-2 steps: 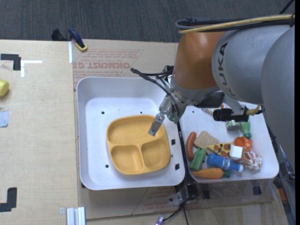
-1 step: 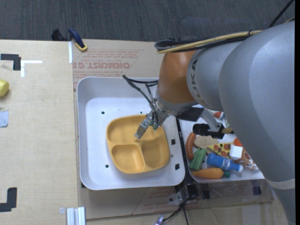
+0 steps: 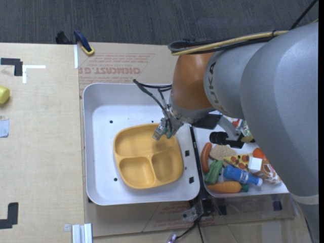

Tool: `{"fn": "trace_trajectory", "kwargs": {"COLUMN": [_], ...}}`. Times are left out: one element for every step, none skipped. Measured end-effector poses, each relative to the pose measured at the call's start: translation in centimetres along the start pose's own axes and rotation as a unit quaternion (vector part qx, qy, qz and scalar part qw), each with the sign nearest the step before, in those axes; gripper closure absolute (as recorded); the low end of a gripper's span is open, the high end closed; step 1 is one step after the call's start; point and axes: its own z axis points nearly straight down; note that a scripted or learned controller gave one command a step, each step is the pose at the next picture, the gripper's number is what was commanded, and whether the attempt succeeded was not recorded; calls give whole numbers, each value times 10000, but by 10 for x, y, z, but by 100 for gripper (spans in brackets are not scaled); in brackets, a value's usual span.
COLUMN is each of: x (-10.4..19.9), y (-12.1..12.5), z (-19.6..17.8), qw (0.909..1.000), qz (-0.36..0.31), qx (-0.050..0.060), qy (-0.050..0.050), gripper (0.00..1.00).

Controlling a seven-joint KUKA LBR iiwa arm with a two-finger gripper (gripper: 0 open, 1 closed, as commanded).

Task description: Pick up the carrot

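The carrot [image 3: 225, 187], orange and tapered, lies at the front of the right bin [image 3: 243, 192] among other toy foods. My gripper [image 3: 163, 130] hangs over the left bin [image 3: 96, 151], above the upper right rim of the yellow divided plate [image 3: 147, 158], well left of the carrot. Nothing shows between its small fingers, and the view does not tell how they stand. The big grey arm with its orange band covers much of the right bin.
Around the carrot lie a blue bottle [image 3: 242, 175], a green vegetable [image 3: 214, 170], a red sausage [image 3: 205, 156], a slice of bread [image 3: 223, 152] and a pizza slice [image 3: 238, 161]. A yellow object [image 3: 3, 94] sits at the bench's far left.
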Motion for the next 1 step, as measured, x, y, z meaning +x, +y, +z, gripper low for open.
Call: {"fn": "trace_trajectory", "kwargs": {"x": [10], "y": [-74], "z": [-192], "qw": [9998], "qz": [192], "qx": [75], "qy": [81], "gripper": [100]}}
